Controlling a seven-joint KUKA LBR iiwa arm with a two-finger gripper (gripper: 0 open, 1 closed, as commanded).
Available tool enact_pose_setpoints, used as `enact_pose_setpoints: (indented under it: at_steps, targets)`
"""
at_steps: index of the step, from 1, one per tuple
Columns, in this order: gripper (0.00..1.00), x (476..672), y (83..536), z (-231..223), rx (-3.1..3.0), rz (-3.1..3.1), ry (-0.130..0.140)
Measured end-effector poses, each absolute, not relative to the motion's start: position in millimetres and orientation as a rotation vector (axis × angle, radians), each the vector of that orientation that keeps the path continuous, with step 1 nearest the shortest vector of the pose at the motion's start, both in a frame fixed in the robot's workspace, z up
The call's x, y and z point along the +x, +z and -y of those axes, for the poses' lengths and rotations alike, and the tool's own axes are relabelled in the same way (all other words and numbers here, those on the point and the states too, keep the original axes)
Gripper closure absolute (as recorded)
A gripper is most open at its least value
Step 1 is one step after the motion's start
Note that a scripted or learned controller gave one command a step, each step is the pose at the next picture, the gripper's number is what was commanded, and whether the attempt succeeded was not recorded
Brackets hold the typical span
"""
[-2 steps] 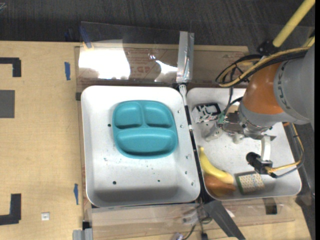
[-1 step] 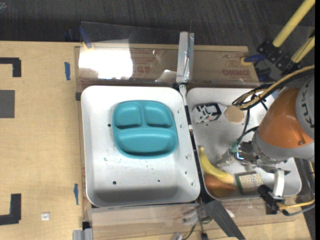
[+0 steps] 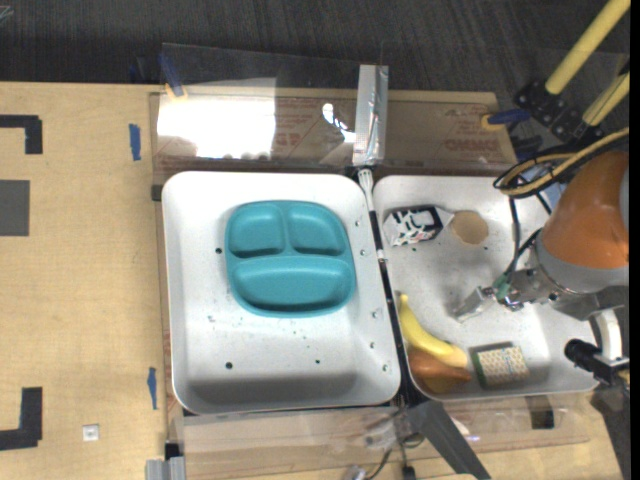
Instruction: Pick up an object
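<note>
Roughly, by item:
Arm: grey, with an orange band (image 3: 600, 218) above the wrist; it comes in from the right side and leans over the right bin (image 3: 520, 298).
Gripper: the gripper (image 3: 478, 298) sits low over the middle of the right bin, pointing toward its left half; whether it is released or clenched cannot be told, since that end is small and blurred, and nothing is visibly held in it.
Right bin contents: a yellow banana (image 3: 425, 336) lies along the left wall near the front; a brownish-orange object (image 3: 438, 372) lies just in front of it, touching; a small rectangular patterned block (image 3: 500, 363) lies beside that, to the right.
Far side of right bin: a black-and-white object (image 3: 412, 224) lies near the far-left corner, and a tan round object (image 3: 467, 228) lies just beside it.
Left bin: the left bin (image 3: 200, 348) holds a teal divided plate (image 3: 290, 256), three compartments, lying flat toward the far half.
Surroundings: both bins rest on a bench (image 3: 70, 268) of tan board; a clear plastic sheet (image 3: 260, 118) stands behind the left bin.
</note>
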State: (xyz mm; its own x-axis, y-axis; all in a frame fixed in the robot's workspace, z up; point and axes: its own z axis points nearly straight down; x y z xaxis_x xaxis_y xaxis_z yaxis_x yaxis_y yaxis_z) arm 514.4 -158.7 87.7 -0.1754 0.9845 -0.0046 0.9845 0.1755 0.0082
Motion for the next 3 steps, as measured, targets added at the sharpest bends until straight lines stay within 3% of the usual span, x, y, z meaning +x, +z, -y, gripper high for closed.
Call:
enact_pose_setpoints:
  at_steps: [1,2,3]
  targets:
    - [0.0,481.8,88,102,2.082,-2.345,0.008]
    - [0.0,617.7,87,128,1.92,-2.479,0.005]
    - [0.0,562.6,88,107,2.139,-2.294,0.006]
